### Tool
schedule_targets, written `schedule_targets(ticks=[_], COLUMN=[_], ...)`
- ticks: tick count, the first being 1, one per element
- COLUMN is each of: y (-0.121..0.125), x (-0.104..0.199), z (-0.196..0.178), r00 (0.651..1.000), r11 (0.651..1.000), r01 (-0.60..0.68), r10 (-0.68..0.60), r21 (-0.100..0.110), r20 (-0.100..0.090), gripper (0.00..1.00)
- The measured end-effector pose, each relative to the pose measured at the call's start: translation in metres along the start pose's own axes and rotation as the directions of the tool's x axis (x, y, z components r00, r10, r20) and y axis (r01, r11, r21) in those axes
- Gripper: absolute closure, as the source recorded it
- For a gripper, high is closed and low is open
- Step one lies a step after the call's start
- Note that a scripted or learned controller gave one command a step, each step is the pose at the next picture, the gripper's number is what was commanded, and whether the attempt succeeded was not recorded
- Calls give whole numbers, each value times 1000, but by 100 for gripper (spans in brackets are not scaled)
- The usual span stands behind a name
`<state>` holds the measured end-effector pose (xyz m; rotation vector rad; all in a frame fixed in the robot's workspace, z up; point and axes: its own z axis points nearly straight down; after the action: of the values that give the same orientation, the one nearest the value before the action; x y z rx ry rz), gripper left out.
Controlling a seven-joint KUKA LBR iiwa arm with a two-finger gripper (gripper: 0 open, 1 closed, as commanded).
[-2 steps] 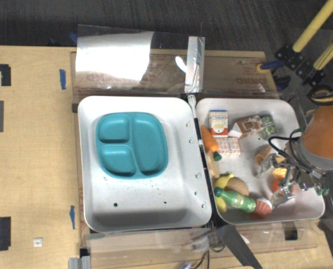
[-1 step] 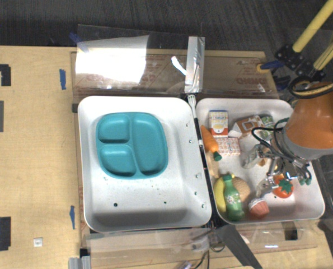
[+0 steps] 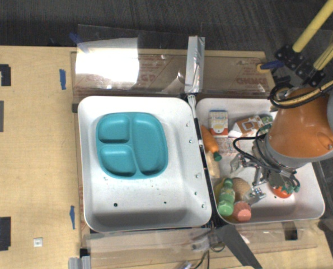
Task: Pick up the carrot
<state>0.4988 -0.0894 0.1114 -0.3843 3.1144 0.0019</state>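
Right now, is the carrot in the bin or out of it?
In. The carrot lies in the right bin, against its left wall, apart from the gripper.

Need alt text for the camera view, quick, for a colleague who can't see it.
The grey-and-orange arm reaches into the right bin, its gripper low among cluttered toy food, apart from the carrot by the bin's left wall. The left bin holds a teal divided plate.
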Motion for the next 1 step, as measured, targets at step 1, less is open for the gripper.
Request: schedule_targets(ticks=[1], y=[-4], x=[-59], z=[-76], r00=[986], r11=[986], r01=[-169], r10=[169], r21=[2], r20=[7], gripper=[0])
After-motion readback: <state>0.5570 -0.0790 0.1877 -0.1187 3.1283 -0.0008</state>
